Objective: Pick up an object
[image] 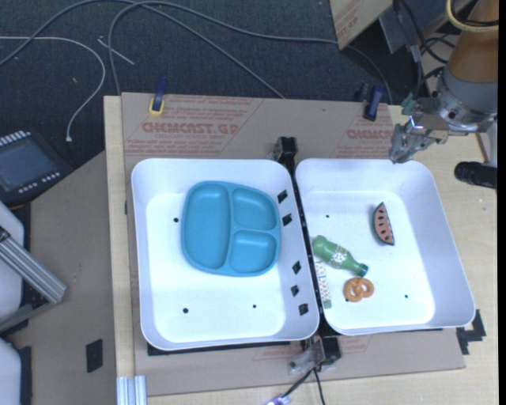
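The right bin (pixel 419 261) holds three small items: a watermelon slice (pixel 383 223) near its right side, a green bottle (pixel 337 255) lying on its side near the divider, and a pretzel (pixel 357 289) just below the bottle. My gripper (pixel 403 150) hangs above the bin's far edge, up and to the right of the watermelon slice, well apart from all three items. Nothing shows between its fingers, and their spacing is too small to read.
The left bin (pixel 158 300) contains a blue divided plate (pixel 231 228). Clamps (pixel 159 104) hold the cardboard sheet at the back. Cables run across the dark floor behind the bench, and a cardboard box (pixel 356 20) stands at the back right.
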### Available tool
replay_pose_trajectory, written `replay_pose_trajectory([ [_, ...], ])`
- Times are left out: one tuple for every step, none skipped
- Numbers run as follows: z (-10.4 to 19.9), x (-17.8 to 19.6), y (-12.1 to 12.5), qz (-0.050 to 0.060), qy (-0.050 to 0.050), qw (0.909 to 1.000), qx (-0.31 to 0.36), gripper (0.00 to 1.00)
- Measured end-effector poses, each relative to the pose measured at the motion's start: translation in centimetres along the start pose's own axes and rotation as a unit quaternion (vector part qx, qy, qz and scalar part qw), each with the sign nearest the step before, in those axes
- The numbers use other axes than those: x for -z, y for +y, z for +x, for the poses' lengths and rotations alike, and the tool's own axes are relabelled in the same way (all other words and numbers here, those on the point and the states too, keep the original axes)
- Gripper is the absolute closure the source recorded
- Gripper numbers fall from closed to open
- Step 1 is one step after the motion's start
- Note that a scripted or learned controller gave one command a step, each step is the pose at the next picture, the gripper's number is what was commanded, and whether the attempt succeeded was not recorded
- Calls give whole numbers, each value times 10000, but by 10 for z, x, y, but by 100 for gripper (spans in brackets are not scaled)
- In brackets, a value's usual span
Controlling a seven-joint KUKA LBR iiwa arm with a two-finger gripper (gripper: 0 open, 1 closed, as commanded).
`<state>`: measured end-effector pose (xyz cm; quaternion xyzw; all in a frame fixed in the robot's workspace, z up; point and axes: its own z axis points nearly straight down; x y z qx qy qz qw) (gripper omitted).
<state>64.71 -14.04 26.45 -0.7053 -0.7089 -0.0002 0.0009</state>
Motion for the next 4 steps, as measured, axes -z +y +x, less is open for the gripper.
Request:
replay_pose_trajectory([
  [54,4,8,-8,-1,10000,4,100],
  [104,-16,9,10,3,10000,0,100],
  [158,-12,10,-9,3,10000,4,100],
  [201,-18,12,-7,-2,10000,-1,100],
])
